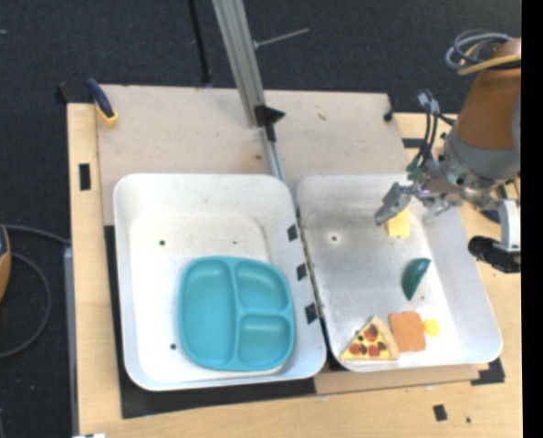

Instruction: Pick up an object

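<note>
While the arm reaches in from the right:
Pincer (401, 210): clenched on a small yellow block (398, 225), over the right bin (362, 272).
Block axis: cannot tell.

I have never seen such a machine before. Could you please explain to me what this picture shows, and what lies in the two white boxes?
One camera looks down at a slant on a bench. The grey and orange robot arm reaches in from the right. Its hand is low over the right bin, at a small yellow piece; I cannot tell whether it grips it. That bin also holds a dark green piece, a toy pizza slice, an orange block and a small yellow bit. The left bin holds a blue divided plate.
</note>
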Available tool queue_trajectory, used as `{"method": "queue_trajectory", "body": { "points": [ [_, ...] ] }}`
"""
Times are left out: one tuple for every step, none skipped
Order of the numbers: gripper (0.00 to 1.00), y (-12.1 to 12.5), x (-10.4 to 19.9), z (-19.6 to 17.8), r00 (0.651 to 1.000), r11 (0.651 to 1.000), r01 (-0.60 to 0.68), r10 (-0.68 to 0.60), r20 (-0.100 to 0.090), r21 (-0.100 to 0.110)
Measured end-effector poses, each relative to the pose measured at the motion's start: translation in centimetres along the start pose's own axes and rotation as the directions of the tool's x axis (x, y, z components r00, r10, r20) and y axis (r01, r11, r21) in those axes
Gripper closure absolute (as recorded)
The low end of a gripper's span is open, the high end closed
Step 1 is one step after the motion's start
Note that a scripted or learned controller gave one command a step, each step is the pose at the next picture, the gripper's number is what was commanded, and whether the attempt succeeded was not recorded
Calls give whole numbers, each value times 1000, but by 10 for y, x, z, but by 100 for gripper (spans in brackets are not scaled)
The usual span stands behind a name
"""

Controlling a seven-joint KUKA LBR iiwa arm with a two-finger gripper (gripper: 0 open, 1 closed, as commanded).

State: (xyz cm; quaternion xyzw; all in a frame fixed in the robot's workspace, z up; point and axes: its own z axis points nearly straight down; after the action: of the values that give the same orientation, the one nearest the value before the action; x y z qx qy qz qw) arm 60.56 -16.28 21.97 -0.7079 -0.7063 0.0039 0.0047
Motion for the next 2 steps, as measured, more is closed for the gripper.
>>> {"method": "queue_trajectory", "body": {
  "points": [
    [0,3,0,-8,1000,1000,4,-3,2,-13],
    [0,1,-4,35,1000,1000,1,-1,3,-10]
  ]
}}
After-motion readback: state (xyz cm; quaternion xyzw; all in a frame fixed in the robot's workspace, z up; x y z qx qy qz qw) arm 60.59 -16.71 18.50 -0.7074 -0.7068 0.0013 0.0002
